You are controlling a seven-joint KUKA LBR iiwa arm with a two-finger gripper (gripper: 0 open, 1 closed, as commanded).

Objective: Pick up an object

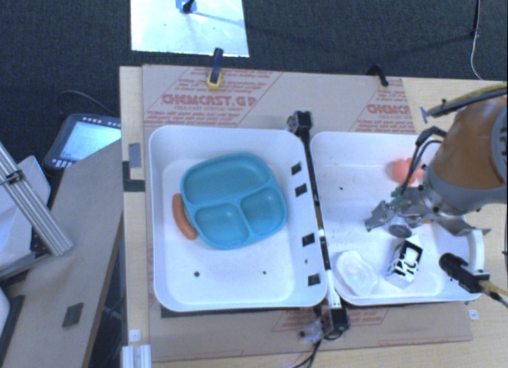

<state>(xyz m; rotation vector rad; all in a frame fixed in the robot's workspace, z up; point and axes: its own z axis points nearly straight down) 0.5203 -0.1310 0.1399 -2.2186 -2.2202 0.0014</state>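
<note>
The gripper (399,217) hangs low in the right white bin (349,160); I cannot tell its fingers' state, and it could nudge the black-and-white box (406,262) away.

The arm (476,152) reaches in over the right bin (349,160), its orange band bulking above the grey wrist. The gripper (401,231) hangs low over that bin's middle, near its floor, pointing down toward the bin's near edge.
</note>
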